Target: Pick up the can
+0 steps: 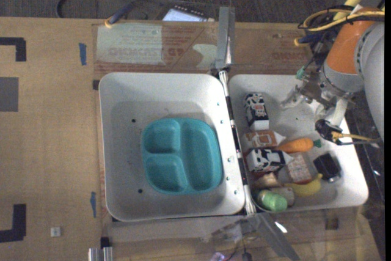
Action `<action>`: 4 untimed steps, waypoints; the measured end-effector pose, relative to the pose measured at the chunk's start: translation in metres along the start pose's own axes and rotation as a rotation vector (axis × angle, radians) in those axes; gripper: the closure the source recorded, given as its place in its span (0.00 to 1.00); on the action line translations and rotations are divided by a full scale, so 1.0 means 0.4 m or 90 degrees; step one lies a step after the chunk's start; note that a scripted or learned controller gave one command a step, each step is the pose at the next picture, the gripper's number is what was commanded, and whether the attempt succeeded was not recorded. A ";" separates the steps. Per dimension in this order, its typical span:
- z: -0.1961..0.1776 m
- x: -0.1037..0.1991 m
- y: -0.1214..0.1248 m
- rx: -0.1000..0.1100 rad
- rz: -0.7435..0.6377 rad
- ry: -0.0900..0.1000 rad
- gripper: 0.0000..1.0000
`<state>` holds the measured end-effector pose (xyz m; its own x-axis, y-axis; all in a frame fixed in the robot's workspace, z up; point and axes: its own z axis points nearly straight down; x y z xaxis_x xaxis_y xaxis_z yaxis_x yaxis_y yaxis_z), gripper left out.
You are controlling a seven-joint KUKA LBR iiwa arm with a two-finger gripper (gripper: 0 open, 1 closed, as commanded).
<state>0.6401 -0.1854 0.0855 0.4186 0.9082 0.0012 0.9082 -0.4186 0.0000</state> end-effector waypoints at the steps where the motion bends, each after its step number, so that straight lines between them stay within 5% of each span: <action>1: -0.089 -0.003 -0.112 0.001 -0.054 -0.001 0.00; 2: -0.028 -0.103 -0.180 0.006 0.123 0.003 0.00; 3: -0.053 -0.105 -0.177 0.003 0.124 0.001 1.00; 4: -0.304 -0.102 -0.076 -0.001 -0.062 -0.001 1.00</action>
<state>0.5953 -0.2097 0.2071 0.3280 0.9447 -0.0008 0.9447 -0.3279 0.0022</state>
